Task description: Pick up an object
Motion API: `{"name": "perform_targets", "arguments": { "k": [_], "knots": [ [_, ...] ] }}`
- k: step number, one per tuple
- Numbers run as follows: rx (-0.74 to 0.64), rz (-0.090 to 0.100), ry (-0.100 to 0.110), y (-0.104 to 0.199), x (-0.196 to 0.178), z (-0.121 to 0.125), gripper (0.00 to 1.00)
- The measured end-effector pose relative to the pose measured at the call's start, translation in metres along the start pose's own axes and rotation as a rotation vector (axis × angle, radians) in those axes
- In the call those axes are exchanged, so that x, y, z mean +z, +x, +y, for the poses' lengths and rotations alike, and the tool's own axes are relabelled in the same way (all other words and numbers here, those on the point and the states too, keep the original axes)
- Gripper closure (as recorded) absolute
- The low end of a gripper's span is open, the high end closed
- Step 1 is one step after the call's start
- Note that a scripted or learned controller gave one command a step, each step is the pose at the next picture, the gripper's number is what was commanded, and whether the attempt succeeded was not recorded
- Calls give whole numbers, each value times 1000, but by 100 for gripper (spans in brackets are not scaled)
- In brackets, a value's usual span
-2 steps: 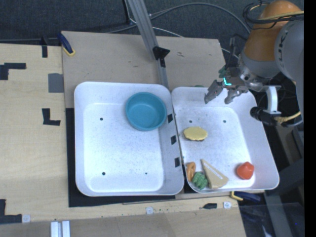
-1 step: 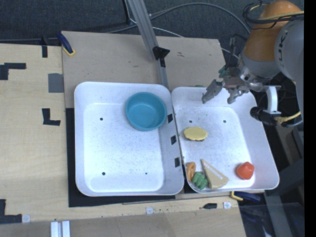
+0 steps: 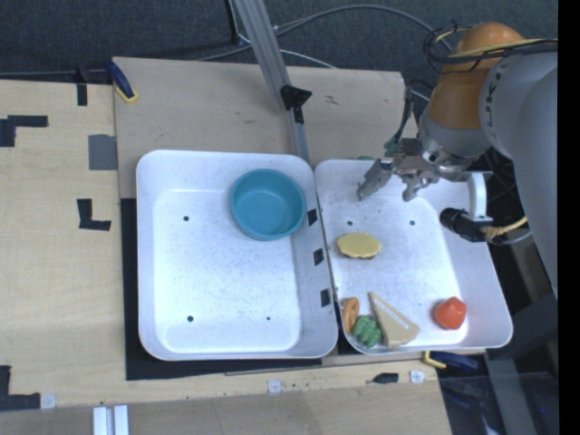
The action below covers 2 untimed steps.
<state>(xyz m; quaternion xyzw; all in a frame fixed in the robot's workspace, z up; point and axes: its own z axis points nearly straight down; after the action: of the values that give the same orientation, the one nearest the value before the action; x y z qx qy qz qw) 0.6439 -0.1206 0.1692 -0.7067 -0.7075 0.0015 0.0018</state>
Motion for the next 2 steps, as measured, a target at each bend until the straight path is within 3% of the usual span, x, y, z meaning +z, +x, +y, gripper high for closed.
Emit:
{"name": "perform_targets", "arguments": {
  "k": [1,2],
  "knots": [
    [1,0,2,0,63,-6,0],
    [0,-1,-4,0,81,-6,0]
  ]
}}
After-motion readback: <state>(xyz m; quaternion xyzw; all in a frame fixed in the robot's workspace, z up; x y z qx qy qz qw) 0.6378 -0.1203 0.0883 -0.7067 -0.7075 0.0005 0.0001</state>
